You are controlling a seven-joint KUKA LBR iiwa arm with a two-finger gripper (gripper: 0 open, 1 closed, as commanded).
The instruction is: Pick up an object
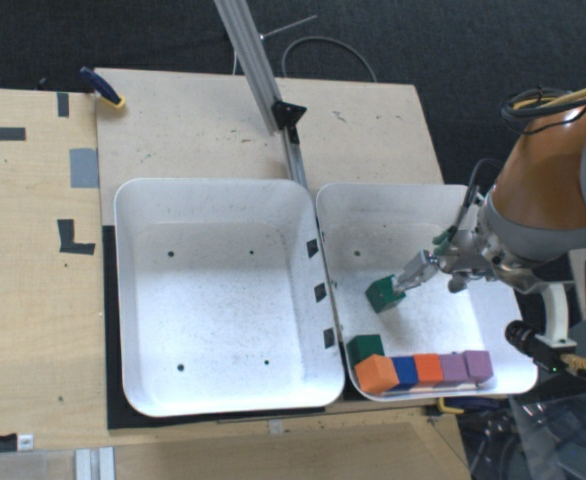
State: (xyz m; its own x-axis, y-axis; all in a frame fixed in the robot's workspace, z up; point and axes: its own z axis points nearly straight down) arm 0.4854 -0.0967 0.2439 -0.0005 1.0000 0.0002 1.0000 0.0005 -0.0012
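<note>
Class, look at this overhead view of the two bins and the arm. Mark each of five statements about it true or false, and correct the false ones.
1. The gripper is over the right bin. True.
2. A dark green block sits at the tips of the fingers. True.
3. The row of coloured blocks lies in the left bin. False: the row, from the orange block to the purple block, lies along the right bin's near wall.
4. A blue block is next to the orange block. True.
5. The arm reaches in from the view's left. False: the arm comes in from the right.
</note>
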